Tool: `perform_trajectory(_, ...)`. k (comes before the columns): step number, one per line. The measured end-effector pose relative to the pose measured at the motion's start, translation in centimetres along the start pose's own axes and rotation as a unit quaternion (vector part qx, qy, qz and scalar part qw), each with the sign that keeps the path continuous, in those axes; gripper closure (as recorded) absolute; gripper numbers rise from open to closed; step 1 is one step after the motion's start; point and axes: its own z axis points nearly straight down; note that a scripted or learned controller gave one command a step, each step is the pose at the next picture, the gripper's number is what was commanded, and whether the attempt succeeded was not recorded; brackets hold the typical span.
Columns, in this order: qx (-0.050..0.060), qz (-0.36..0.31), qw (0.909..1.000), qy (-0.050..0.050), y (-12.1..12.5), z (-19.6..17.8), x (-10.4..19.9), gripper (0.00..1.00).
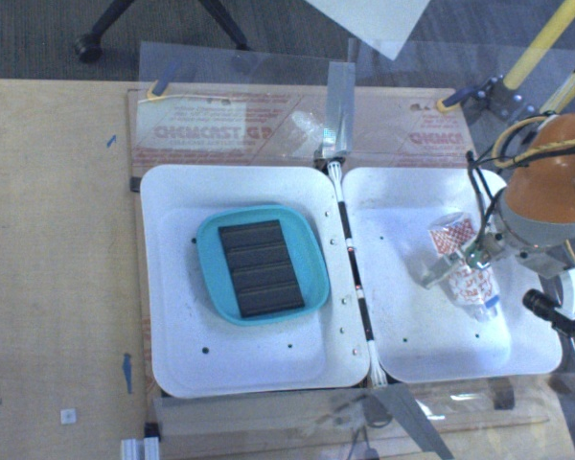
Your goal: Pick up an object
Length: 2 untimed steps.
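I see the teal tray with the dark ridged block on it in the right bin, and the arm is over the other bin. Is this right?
Not quite. The camera view shows the teal tray with the dark ridged block on it in the left bin, not the right one. The arm is over the other bin, the right one.

Smooth white plastic bins (172, 199), a glossy teal plastic tray (211, 257), a clear crinkled wrapper (465, 276), matt wooden tabletop (48, 257).

Two white bins (172, 192), one teal tray (211, 286), one plastic bottle (465, 271)
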Motion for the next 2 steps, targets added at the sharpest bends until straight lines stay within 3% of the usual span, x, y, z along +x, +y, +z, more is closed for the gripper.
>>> perform_trajectory(1, -0.002, 0.002, 1.0, -0.001, 0.0, -1.0, -0.2, 1.0)
perform_trajectory(2, 0.002, 0.171, 0.9853, 0.0, 4.4, -8.3, 1.9, 1.0)
